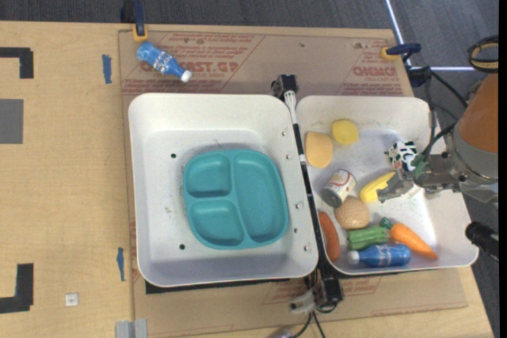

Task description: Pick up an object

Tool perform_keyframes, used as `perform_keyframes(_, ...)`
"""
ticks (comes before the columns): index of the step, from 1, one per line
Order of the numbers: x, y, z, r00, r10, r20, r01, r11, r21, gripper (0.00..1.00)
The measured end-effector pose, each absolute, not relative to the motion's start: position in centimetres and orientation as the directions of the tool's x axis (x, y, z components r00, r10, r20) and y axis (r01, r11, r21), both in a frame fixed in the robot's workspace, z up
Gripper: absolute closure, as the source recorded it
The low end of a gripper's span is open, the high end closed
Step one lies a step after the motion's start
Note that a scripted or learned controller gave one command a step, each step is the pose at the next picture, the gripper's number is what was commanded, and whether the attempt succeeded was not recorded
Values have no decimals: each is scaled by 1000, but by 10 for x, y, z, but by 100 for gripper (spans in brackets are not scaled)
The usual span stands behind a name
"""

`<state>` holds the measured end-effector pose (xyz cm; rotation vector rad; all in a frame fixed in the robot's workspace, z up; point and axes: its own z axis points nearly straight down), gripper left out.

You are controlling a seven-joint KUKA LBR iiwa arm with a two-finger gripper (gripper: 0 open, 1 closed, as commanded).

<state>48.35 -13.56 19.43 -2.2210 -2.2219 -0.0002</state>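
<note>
Blue bottle (381, 256) at right bin's front, curved yellow banana (374, 189) touching end effector (396, 184), finger state unclear

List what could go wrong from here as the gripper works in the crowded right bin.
1. The gripper sits at the yellow banana, which is packed against the small can and the bread roll; closing may catch or shove a neighbour.
2. The black-and-white toy lies just beside the wrist and might be knocked.
3. The banana's curved shape could slip from the fingers.
</note>
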Motion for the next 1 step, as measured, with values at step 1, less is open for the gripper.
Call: perform_keyframes(1,575,-171,118,9,1000,-4,1000,-9,13,0)
